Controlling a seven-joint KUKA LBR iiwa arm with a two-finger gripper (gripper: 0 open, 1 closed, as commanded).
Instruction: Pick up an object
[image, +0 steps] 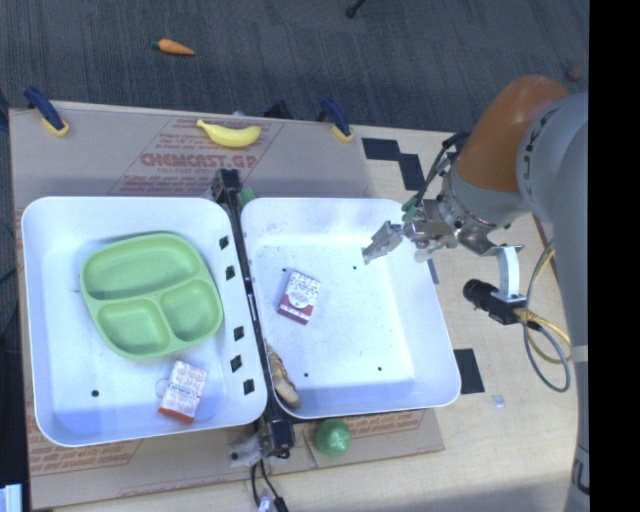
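Reaching in from the right with the orange-banded arm (505, 130), highest above the tabletop (500, 440) and so closest to the lens. Hanging the gripper (383, 243) over the far right part of the right bin (430, 345), with nothing visibly in it; not managing to tell whether released or clenched. Leaving the likeliest target, the small red-and-white box (299, 297), lying flat near the middle of that bin, well apart from the gripper. Risking, judging from this, a descent onto bare bin floor and a close on nothing. Risking also a skid if approaching the flat, skewed box off-centre, or a scrape if straying toward the bin's right wall.
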